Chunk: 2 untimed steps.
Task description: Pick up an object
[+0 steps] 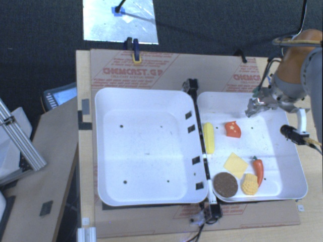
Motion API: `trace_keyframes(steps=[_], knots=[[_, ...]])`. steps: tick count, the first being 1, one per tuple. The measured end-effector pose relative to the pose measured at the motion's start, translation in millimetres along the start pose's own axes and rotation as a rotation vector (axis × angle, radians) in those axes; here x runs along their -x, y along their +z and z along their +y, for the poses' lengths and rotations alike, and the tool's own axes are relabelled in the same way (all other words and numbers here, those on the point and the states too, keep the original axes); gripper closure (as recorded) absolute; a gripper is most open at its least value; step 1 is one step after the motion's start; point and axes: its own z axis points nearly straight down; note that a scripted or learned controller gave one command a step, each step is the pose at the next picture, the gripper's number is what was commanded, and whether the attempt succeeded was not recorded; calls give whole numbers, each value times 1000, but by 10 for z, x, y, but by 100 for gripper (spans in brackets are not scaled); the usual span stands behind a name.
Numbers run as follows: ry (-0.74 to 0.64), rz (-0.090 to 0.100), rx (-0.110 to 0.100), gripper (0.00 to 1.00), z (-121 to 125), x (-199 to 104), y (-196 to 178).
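Foil sheet point(120, 13) beyond cardboard point(166, 70)

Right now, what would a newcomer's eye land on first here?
Probably the cluster of toy food in the right bin: a yellow corn cob along its left wall, a red piece mid-bin, and a chili pepper near the front. Next, the gripper hanging over that bin's back right part.
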Motion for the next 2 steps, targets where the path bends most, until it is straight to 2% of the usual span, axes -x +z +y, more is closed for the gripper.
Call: trace_keyframes(steps=[1,2], knots=[[7,5,-16,100,-723,-289,319],[6,2,-9,0,-690,-274,299]])
